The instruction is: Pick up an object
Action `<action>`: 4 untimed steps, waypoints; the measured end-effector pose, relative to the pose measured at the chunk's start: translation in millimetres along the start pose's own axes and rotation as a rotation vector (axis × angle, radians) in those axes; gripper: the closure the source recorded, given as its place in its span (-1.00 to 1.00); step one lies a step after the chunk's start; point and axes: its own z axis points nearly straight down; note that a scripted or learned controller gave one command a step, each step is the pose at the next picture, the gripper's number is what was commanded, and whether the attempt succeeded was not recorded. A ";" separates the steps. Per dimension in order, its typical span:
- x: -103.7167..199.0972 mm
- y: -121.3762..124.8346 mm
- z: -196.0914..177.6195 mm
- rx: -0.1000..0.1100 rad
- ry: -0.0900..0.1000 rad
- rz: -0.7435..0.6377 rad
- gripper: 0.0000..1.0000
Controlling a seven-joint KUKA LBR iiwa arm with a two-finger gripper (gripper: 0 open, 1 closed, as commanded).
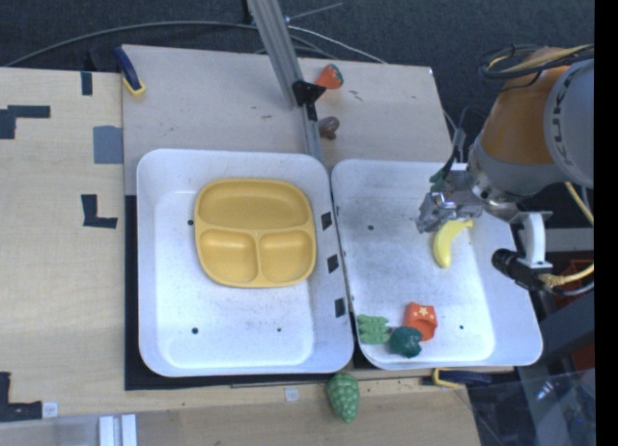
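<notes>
Camera view from above the counter point(212, 97): the grey arm point(541, 135) with its orange band enters from the right, its upper body cut off at the frame's edge, and bends down over the right bin point(386, 251), the wrist turned toward the bin's upper right part. The gripper point(439, 210) is a dark, cluttered shape seen from above, and whether it is open or closed cannot be made out. A yellow banana point(443, 244) lies in the right bin just below the gripper; its upper end meets the gripper's lower edge, and it is unclear if that end is touched or merely overlapped. The banana's long axis runs up and down the view, gently curved, its lower tip pointing toward the near rim. In the same bin's near part sit an orange-red toy point(421, 318), a light green piece point(373, 327) and a dark green lump point(406, 342), too small to identify. The left bin point(145, 241) holds a yellow divided plate point(256, 232). A green knobbly object point(342, 396) rests on the counter just outside the bins' near edge. A metal rail point(275, 34) slants across the far side, with a small orange item point(330, 75) beside it
</notes>
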 end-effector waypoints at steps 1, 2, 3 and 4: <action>10.6 -1.6 -50.9 -0.001 0.000 -0.002 1.00; 11.1 -0.8 -77.6 0.001 0.001 -0.001 1.00; 60.8 5.2 -79.4 0.003 0.002 -0.005 1.00; 113.8 2.2 -79.4 0.005 0.002 -0.006 1.00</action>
